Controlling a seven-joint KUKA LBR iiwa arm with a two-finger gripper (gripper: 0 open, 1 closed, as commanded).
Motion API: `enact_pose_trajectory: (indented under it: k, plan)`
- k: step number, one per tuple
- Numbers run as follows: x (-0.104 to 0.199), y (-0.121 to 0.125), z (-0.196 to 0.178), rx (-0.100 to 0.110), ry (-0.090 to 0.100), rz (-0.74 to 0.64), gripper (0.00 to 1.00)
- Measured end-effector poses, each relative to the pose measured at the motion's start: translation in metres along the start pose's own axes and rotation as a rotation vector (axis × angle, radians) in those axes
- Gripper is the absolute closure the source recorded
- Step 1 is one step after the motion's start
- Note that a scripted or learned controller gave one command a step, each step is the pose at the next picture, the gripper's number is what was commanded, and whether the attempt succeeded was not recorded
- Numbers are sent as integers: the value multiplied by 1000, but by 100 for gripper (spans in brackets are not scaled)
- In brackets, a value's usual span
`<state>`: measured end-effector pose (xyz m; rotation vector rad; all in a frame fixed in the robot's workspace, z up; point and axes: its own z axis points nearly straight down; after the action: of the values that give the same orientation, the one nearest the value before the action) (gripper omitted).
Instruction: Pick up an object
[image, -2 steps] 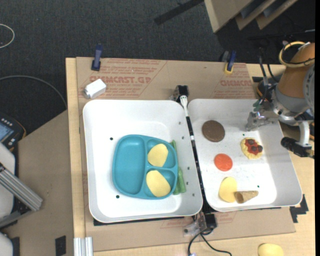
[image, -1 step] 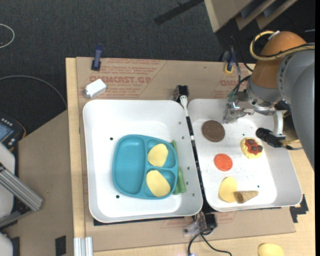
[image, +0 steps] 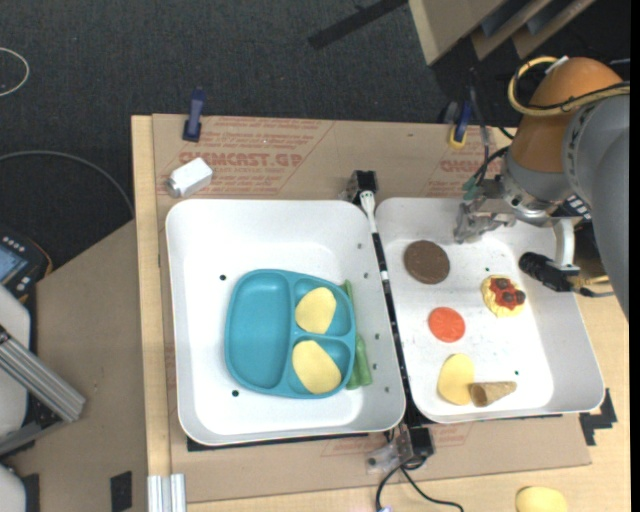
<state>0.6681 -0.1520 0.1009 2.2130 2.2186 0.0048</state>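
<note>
The gripper (image: 478, 222) is seen over the far edge of the right bin (image: 575, 350), just above its floor; whether anything is gripped cannot be told. A brown disc (image: 427, 262) lies near it; an orange disc (image: 447, 323), a small pizza piece (image: 503, 295), a yellow piece (image: 455, 379) and a cone (image: 492, 392) are spread nearer the front. In the left bin (image: 200, 310), a blue divided plate (image: 260, 330) is set, with two yellow pieces (image: 317, 310) in it.

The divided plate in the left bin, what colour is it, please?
Teal blue, seen in the camera view: the divided plate.
</note>
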Motion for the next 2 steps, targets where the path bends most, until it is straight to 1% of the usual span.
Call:
enact_pose_trajectory:
  k: [2]
  plan:
    - [0,2,-21,-7,-4,-2,100]
